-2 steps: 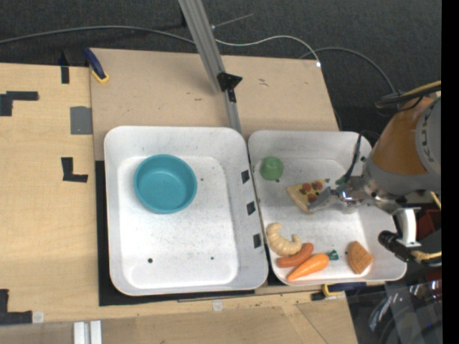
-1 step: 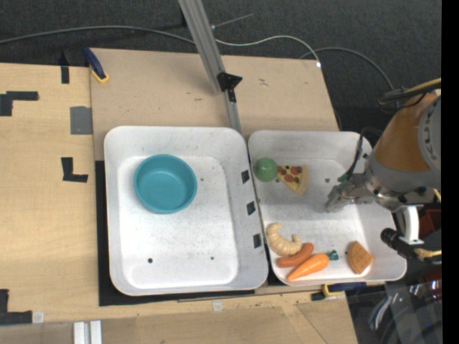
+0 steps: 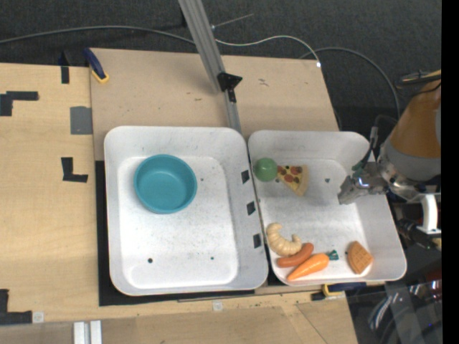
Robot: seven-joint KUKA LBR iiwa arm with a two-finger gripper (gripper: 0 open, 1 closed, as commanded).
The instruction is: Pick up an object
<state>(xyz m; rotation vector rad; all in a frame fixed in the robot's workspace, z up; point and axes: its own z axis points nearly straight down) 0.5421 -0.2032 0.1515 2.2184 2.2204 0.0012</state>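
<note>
No readable text from where I sit.
I can find no letters, numbers, labels or brand marks on the bins, the toy food or the bench; anything smaller is too blurred to read.

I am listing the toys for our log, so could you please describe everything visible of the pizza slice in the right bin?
The pizza slice is a small toy wedge, tan crust with red and dark topping spots, apparently plastic. It lies flat on the floor of the right bin, near its upper left corner, point aimed lower right. A green ball sits right beside its left edge, seemingly touching. The gripper is apart, to its right.
</note>
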